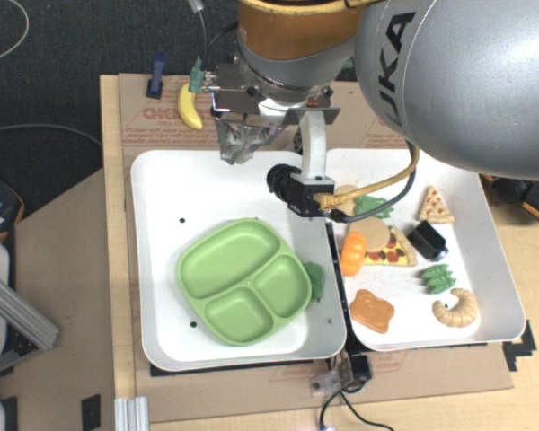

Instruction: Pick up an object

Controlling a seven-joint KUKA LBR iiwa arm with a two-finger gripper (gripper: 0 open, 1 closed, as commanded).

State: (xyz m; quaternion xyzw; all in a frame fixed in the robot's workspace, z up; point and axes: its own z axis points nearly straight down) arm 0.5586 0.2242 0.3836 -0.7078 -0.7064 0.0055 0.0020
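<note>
Glossy green plastic tray (243, 282) in smooth white bin (154, 241); matt brown cardboard (117, 151) beneath.

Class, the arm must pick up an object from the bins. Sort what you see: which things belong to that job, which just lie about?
Job:
two-finger gripper
green three-part plastic tray
orange toy pepper
pizza slice
black block
tan croissant

Lying about:
yellow banana beyond the bins
blue clip

Brown cardboard sheet (126, 241) under the bins, yellow banana (189, 109) on its far edge, dark floor cables (9, 16)
</note>
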